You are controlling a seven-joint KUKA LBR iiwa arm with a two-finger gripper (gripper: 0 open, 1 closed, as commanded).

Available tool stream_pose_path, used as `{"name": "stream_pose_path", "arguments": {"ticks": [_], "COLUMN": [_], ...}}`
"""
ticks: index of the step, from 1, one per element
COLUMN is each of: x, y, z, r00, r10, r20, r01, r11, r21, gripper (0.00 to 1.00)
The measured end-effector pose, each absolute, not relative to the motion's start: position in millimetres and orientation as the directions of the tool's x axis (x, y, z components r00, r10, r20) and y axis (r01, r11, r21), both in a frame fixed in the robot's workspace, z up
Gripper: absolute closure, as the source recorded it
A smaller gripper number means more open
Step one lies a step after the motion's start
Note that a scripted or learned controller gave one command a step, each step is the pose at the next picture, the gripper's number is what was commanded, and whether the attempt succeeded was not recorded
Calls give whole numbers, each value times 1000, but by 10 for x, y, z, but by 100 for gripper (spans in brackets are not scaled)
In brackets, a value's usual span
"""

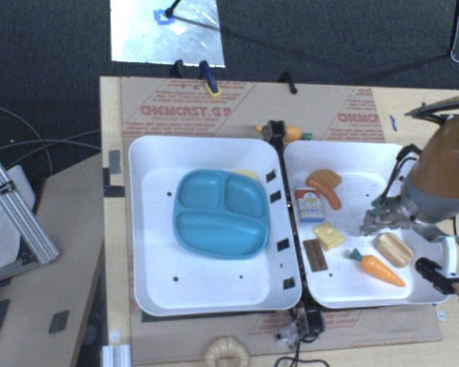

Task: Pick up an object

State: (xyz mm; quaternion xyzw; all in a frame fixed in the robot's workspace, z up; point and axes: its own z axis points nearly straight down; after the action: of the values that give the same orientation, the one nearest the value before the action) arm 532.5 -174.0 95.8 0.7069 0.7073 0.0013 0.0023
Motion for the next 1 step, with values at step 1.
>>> {"name": "stream_pose_path", "arguments": {"ticks": [1], "x": [5285], "y": [-1813], "z": [1557], "r00": [1], "r10": [1000], "r20": [-2], "r01": [1000], "r11": [-1], "r21": [6], "gripper": [100]}}
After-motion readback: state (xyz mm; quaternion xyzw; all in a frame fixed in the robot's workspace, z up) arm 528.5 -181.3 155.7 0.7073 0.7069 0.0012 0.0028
